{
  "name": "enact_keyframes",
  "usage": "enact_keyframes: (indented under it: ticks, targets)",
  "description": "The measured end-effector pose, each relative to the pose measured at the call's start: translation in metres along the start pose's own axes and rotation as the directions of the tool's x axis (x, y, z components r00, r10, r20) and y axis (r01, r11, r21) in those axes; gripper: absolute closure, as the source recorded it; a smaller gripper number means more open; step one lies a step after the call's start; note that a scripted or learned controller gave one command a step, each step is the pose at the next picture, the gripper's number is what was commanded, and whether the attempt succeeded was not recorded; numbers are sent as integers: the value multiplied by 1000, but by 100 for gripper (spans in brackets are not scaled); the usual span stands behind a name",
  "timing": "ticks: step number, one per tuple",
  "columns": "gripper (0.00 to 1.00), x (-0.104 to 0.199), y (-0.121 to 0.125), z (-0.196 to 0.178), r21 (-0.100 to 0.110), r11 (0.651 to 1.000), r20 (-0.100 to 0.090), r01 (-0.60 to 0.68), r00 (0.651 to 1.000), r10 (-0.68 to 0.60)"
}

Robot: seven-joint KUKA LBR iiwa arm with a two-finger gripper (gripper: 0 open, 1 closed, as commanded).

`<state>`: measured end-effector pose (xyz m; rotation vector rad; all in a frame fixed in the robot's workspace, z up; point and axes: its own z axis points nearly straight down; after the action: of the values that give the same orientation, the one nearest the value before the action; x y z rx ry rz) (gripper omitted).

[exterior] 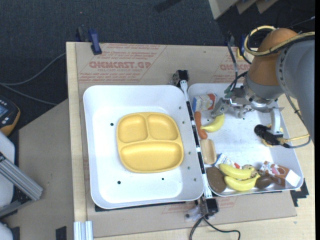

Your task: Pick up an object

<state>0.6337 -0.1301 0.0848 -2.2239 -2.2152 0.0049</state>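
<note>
Camera view shows the gripper low at the right bin's upper left, seemingly pinching a small banana; next, lift slowly.

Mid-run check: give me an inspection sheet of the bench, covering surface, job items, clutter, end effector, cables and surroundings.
Surface: brown board bench with red print, bearing two shallow white bins: left bin, right bin.
Job's things: in the right bin, a small yellow banana below the end effector; an orange sausage-shaped piece and a tan bun along the left wall; two yellow bananas and brown items at the front.
Clutter: yellow three-compartment plate in the left bin.
End effector: low over the right bin's back; finger state unclear.
Cables: black cable beside the arm; another at the bench's front edge.
Surroundings: dark carpet.
</note>
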Motion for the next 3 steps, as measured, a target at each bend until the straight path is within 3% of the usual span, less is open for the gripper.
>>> enact_keyframes:
  ticks: [1,2,3]
  targets:
    - [0,23,28,0,22,1000,13,8,1000,-8]
    - [0,-26,-47,1,3,1000,0,-4,1000,4]
    - [100,-21,-42,-10,-5,1000,0,3,1000,-3]
